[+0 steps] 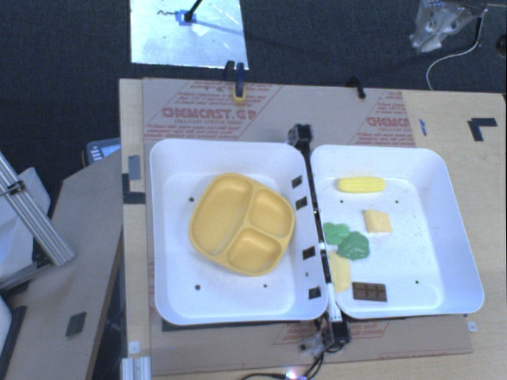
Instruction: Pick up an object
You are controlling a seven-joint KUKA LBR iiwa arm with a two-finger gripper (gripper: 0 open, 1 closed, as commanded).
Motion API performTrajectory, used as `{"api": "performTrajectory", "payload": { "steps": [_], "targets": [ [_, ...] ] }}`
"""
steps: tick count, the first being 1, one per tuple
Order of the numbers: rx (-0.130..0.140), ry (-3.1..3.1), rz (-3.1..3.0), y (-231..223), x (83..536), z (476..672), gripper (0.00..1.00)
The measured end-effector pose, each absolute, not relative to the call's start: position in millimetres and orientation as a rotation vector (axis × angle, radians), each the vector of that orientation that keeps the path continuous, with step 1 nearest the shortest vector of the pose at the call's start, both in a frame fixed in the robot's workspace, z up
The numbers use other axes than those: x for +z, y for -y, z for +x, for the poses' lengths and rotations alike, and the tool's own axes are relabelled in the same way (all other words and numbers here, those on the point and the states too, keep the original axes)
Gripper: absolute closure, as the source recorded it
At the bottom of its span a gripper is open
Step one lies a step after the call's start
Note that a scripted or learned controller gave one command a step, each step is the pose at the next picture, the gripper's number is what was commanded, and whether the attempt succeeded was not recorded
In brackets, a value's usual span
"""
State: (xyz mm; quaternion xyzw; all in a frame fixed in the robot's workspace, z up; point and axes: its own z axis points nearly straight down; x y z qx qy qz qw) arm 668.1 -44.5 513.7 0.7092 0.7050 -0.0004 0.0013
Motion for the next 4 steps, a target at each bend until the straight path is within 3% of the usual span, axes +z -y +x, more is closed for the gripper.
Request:
{"api": "performTrajectory", "payload": {
  "steps": [1,2,3,4],
  "targets": [
    [-0.004,-2.212,2.228,146.8,472.6,667.6,1.00],
    [-0.012,-2.227,2.231,176.0,249.8,655.4,1.00],
    [0.018,-2.215,2.201,153.3,492.8,635.9,1.00],
    [-0.011,-2.232,2.227,153.4,260.6,667.0,1.00]
  ]
}}
